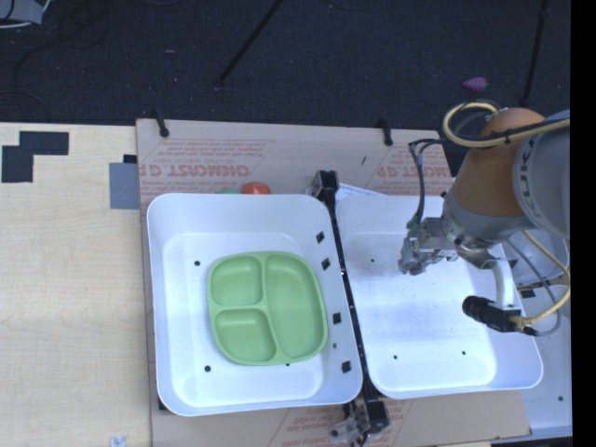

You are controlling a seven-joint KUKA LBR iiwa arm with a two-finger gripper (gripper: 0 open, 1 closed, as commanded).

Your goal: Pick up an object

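A green divided plate point(267, 306) with three compartments lies flat in the middle of the left bin point(177, 250). My gripper point(415, 257) hangs over the upper right part of the right bin point(438, 366), far to the right of the plate. Nothing shows between its fingers, and their spread is too small to make out. A small red and green object point(253, 189) peeks out behind the far rim of the left bin.
A black divider strip point(340, 277) runs between the two bins. The grey arm with its orange band point(498, 166) and loose cables point(507, 315) reaches over the right bin's right side. Cardboard point(214, 156) lies under the bins.
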